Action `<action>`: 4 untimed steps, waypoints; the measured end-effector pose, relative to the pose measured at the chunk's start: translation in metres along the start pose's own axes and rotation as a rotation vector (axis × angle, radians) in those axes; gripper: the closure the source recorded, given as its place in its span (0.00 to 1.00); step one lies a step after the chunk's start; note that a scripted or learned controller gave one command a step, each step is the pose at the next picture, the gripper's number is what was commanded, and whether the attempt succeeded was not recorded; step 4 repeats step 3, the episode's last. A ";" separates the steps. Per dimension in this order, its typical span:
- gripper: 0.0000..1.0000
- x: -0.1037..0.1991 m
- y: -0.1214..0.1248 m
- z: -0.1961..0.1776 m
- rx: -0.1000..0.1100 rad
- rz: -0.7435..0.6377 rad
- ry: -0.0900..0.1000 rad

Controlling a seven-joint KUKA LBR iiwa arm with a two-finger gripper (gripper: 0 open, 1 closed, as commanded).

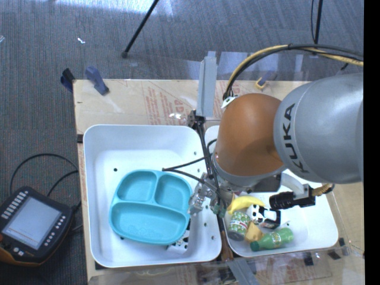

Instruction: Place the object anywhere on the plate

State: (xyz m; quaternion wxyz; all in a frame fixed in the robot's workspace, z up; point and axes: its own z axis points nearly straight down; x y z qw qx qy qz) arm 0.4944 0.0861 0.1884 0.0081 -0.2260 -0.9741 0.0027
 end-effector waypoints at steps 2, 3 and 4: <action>0.00 0.062 0.085 0.010 -0.003 -0.199 -0.010; 1.00 0.062 0.085 0.005 0.001 -0.198 -0.003; 1.00 0.062 0.085 0.005 0.001 -0.198 -0.003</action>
